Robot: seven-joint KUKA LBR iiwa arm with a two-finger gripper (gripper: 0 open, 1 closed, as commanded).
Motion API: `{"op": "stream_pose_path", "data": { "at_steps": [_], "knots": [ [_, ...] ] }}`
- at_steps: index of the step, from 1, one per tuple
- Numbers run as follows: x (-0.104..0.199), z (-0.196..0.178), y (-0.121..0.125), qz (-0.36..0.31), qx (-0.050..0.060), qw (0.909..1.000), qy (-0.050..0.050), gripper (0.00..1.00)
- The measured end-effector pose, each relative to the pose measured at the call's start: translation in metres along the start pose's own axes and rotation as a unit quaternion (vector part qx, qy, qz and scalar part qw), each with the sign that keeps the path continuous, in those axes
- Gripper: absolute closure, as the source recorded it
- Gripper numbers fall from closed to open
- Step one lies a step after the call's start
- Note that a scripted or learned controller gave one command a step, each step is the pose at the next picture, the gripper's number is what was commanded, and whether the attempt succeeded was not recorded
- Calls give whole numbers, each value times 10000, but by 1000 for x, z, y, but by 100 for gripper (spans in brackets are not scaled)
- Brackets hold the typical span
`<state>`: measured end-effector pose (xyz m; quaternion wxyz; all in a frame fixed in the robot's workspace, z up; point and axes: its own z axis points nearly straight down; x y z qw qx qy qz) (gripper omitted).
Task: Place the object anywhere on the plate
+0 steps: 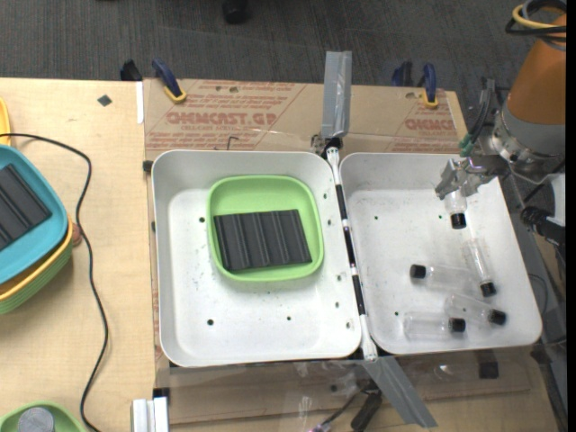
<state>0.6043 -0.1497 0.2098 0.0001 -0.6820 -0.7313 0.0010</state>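
A square green plate sits in the left white bin with a dark ribbed mat lying on it. My gripper hangs over the far part of the right bin, well to the right of the plate. A clear vial with its black cap pointing down hangs from between the fingers, and the gripper is shut on it. Several more clear vials with black caps lie in the near right corner of that bin, such as one vial and a second vial.
A raised divider runs where the two bins meet. Stacked teal and yellow dishes and a black cable lie on the wooden bench at the left. Cardboard lies behind the bins, held by clamps.
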Motion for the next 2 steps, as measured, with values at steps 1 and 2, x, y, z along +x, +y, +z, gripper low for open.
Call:
{"op": "stream_pose_path", "data": {
  "at_steps": [1, 2],
  "knots": [
    [0, 0, 0, 0, -1, 10000, 0, 0],
    [-30, -23, 8, 1711, -3, 9853, -5, 0]
  ]
}}
